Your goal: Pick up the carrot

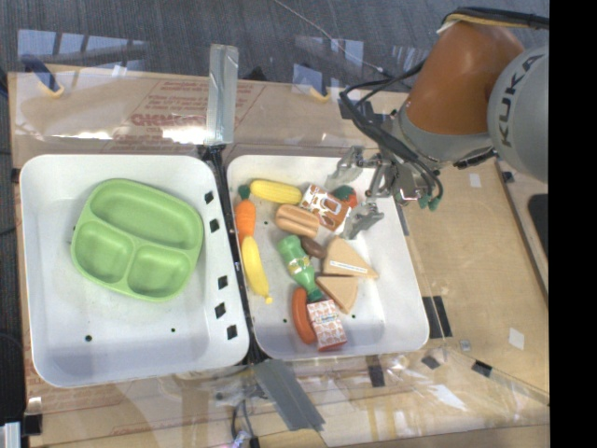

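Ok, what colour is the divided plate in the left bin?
Light green. The plate shows best in the camera view, lying in the left bin.

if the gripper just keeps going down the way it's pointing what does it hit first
Probably the small red-and-white carton, or the hot dog beside it; the gripper hangs just right of them. Depth is unclear. The carrot lies further left.

- "KUKA" is read in dark letters on the grey arm point(522, 91), at the view's right edge.
- Red printing is seen on the clear sheet point(168, 105) behind the bins, but it cannot be read.
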Robot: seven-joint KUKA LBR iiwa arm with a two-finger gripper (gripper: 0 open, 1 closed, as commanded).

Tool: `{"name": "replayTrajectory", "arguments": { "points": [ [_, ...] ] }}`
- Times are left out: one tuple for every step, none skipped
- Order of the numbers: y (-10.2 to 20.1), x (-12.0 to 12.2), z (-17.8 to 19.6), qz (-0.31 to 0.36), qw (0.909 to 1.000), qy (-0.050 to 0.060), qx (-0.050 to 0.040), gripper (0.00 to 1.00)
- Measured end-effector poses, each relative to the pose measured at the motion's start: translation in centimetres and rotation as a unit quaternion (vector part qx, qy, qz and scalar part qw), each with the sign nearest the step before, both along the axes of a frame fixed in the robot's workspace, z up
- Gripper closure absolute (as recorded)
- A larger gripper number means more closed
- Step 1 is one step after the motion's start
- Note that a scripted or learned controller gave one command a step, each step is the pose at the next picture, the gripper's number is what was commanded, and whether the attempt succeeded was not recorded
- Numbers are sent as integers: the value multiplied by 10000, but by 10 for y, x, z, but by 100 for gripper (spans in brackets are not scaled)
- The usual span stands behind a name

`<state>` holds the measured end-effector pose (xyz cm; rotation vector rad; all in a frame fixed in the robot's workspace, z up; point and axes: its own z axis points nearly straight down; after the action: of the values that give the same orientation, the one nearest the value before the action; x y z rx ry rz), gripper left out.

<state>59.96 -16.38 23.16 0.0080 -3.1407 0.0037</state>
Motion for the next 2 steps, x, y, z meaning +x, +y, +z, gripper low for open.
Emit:
{"name": "replayTrajectory", "arguments": {
  "points": [
    [45, -39, -84, 1327, 9912, 17, 25, 0],
    [54, -1, -142, 1747, 9846, 9, 25, 0]
  ]
}}
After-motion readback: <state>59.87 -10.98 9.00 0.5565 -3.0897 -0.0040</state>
